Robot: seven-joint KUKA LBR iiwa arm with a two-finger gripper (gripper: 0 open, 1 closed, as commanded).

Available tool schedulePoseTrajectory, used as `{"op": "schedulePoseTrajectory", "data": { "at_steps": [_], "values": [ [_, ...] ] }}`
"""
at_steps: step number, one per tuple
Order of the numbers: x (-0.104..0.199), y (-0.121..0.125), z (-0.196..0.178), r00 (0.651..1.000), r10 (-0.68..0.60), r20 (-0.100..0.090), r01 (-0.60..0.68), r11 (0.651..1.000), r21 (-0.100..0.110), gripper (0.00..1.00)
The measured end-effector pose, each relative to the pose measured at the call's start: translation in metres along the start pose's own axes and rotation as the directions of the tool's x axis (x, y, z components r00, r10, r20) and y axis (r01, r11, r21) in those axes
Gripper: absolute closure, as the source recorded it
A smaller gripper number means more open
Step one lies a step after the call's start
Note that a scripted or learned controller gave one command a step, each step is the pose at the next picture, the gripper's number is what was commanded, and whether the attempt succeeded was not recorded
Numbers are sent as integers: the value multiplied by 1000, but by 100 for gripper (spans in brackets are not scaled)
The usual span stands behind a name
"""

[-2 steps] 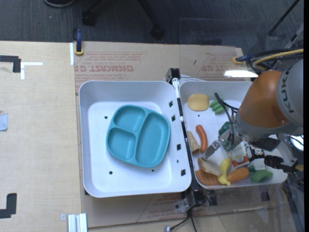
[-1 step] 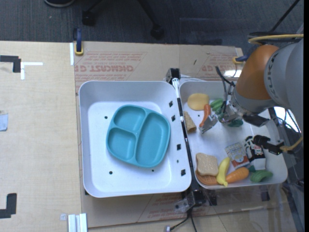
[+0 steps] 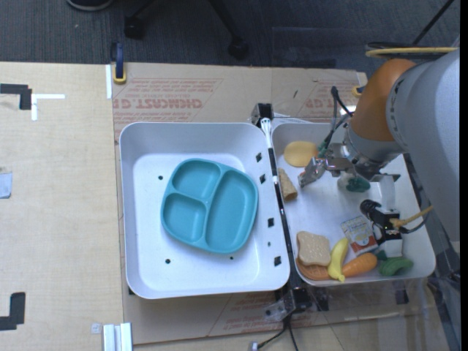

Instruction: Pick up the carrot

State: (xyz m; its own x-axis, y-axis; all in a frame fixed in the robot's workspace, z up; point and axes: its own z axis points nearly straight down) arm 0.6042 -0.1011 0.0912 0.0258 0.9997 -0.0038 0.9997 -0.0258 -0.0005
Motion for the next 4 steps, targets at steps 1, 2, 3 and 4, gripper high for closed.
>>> {"op": "schedulePoseTrajectory", "data": {
  "at_steps": [1,2,3,4],
  "values": [
    [8,55,-16,997,73,0,-73,997,-1,0],
    [8,55,-25,998,64,5,-64,998,0,100],
    [8,55,-25,998,65,4,-65,998,0,0],
    [3,38,0,914,406,0,-406,914,5,0]
  ]
}}
